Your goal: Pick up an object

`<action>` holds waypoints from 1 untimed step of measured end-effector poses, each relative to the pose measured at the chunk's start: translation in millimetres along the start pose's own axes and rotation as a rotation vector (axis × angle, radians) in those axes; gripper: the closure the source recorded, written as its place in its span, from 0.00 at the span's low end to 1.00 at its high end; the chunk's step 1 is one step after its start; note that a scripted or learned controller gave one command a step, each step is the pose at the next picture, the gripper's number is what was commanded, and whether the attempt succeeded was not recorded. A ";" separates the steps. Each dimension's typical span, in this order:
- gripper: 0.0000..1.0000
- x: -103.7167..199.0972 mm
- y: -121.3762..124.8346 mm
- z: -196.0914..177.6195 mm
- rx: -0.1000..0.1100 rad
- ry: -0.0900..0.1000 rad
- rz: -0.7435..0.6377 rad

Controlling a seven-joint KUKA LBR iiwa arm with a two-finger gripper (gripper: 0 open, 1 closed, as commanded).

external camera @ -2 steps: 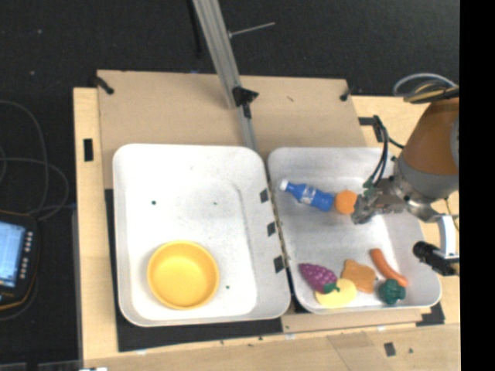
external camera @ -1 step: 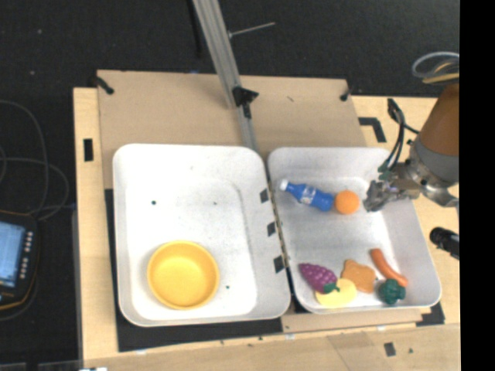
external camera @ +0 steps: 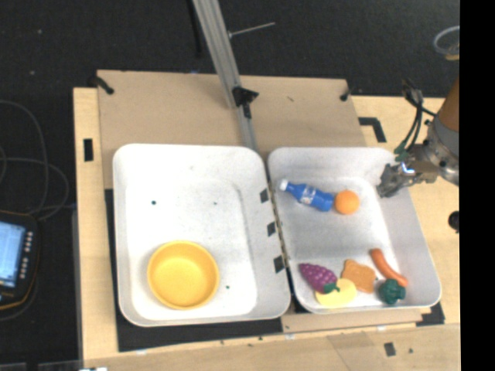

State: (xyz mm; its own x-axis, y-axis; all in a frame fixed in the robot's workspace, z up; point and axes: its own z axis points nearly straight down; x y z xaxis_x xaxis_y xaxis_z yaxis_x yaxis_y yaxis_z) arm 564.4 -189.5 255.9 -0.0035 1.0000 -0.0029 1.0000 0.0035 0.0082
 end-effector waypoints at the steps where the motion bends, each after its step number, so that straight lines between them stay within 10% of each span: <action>1: 1.00 49.9 16.6 12.5 0.008 0.003 -0.002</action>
State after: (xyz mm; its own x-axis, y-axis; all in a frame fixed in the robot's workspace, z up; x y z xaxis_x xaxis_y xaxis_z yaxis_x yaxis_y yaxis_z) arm 581.0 -139.6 243.4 -0.0058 1.0000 0.0001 1.0000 0.0058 0.0001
